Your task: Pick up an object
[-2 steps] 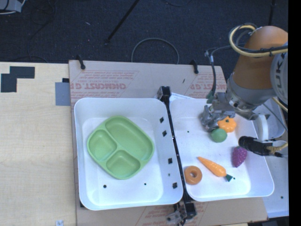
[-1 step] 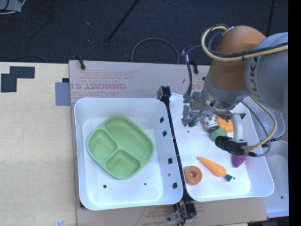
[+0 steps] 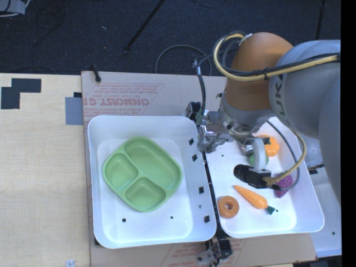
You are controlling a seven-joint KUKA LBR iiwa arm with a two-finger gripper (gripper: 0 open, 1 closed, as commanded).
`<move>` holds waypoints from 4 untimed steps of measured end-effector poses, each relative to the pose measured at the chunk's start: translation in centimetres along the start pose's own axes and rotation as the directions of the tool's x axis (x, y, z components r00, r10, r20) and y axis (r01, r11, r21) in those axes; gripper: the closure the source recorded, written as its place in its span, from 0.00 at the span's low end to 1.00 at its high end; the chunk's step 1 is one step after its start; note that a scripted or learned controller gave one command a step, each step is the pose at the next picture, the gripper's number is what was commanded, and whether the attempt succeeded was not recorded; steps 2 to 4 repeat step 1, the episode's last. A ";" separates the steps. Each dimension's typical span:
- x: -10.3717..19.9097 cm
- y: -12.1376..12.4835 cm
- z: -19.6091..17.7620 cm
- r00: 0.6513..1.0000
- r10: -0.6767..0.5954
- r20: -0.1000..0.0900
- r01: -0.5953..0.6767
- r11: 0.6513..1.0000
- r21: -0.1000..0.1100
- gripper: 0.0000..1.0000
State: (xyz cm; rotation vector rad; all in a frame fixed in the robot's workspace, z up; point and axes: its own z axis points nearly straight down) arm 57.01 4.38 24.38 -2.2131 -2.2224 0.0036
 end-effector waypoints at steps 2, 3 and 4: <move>4.6 1.1 0.5 1.000 0.000 0.001 0.000 1.000 -0.002 1.00; 4.6 1.1 0.5 1.000 0.000 0.001 0.000 1.000 -0.002 1.00; 4.6 1.1 0.5 1.000 0.000 0.001 0.000 1.000 -0.002 1.00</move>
